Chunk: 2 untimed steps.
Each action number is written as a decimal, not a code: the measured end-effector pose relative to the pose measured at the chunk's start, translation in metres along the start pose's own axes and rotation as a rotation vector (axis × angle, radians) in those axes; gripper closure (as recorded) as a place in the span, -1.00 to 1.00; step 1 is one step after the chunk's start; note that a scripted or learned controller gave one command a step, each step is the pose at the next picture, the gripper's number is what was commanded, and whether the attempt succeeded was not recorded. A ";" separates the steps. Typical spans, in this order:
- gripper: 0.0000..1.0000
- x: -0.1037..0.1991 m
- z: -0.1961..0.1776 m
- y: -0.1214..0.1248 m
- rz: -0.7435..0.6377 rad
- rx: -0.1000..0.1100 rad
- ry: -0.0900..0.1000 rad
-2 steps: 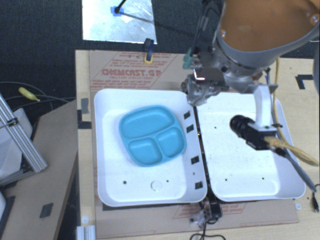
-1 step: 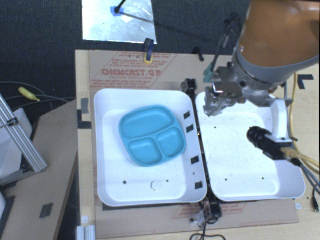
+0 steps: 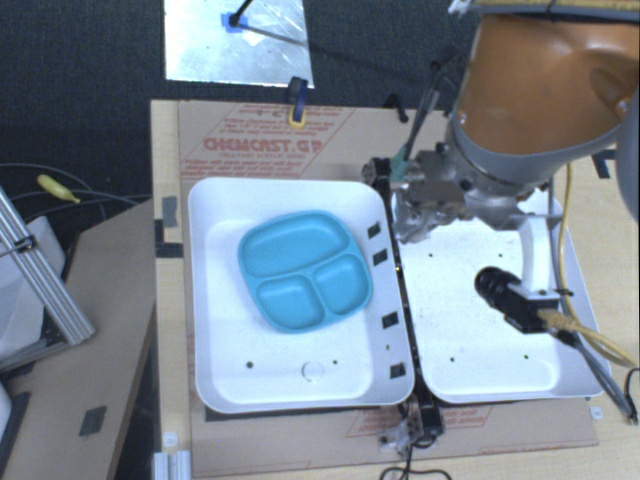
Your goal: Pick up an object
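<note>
Closest to the lens looms my arm's orange band [image 3: 545, 58], and beneath it my claw [image 3: 415, 218] hangs at the far-left corner of the right shallow white bin [image 3: 480, 373], hard by the wall shared with the left white bin [image 3: 215, 368]; released or clenched, I cannot tell. The light-blue three-compartment plastic plate [image 3: 305, 271] lies flat in the middle of that left bin, leftward in view and a little nearer, its long side roughly across the bin. Between us stand only the abutting rims with their black clips [image 3: 385, 258].

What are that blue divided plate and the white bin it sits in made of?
Blue plate: probably moulded plastic, smooth, faintly glossy, with rounded compartment ridges. Left bin: likely thin formed plastic, matte white, with soft rounded corners.
</note>
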<state>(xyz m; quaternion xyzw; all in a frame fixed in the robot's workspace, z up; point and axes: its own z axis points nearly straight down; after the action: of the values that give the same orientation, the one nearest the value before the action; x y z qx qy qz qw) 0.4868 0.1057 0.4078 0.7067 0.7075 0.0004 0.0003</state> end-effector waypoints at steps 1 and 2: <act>1.00 -0.011 -0.017 0.000 0.001 -0.002 0.001; 1.00 -0.004 -0.003 0.009 -0.001 0.000 0.000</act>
<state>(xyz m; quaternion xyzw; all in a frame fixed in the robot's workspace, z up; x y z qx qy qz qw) 0.4960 0.1021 0.4103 0.7062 0.7080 0.0004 0.0003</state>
